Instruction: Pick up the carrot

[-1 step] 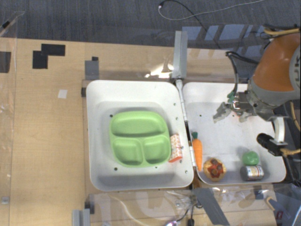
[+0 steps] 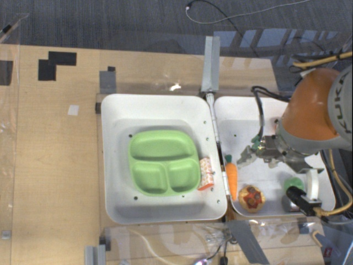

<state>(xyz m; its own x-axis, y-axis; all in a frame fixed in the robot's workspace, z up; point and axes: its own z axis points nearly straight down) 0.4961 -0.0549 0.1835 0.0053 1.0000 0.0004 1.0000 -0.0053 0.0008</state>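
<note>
The orange carrot (image 2: 232, 180) lies lengthwise against the left wall of the right bin (image 2: 237, 117), its green end pointing to the back. My gripper (image 2: 252, 152) hangs over the middle of that bin, just right of and behind the carrot, and apart from it. Nothing shows in its grasp.
A round red and yellow toy food (image 2: 251, 197) sits at the right bin's front, close to the carrot's tip. A green item (image 2: 294, 182) lies further right. The left bin (image 2: 116, 203) bears a green divided plate (image 2: 164, 162) and a small red and white packet (image 2: 206, 173).
</note>
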